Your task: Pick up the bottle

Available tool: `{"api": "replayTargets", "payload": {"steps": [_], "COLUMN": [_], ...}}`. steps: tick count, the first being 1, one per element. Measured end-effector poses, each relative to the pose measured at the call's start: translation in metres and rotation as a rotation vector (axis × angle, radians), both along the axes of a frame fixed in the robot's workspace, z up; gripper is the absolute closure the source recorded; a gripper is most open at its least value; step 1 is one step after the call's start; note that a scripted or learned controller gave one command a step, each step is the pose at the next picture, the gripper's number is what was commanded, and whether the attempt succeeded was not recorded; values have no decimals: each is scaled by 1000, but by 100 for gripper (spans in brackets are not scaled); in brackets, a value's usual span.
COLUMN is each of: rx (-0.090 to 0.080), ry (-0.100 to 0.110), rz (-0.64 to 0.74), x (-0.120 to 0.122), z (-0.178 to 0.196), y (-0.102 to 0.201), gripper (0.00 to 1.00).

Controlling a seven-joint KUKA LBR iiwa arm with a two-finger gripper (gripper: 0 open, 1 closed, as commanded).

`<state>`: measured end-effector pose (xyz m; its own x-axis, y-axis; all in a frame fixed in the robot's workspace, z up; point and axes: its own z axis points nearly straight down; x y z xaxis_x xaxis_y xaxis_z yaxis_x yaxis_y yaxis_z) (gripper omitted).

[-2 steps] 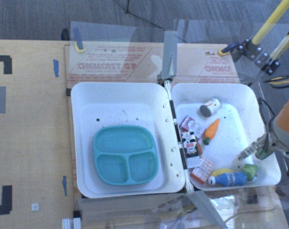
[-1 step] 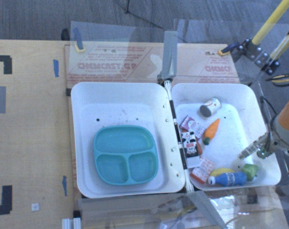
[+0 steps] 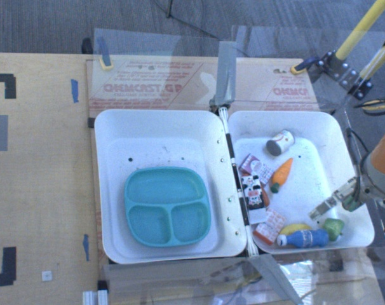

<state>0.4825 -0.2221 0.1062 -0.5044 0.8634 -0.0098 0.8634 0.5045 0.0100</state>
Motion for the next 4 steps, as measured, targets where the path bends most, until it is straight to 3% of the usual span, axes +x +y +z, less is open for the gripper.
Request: {"api": "replayTargets", "payload": {"steps": [1, 2, 3, 4], "rx": [-2, 5, 1, -7], "ry": [6, 15, 9, 1], "rz": [25, -276, -163, 453], "x": [-1, -3, -2, 1], "z": [-18, 10, -19, -17], "y": [44, 6, 33, 111], "gripper": [0, 0, 0, 0]}}
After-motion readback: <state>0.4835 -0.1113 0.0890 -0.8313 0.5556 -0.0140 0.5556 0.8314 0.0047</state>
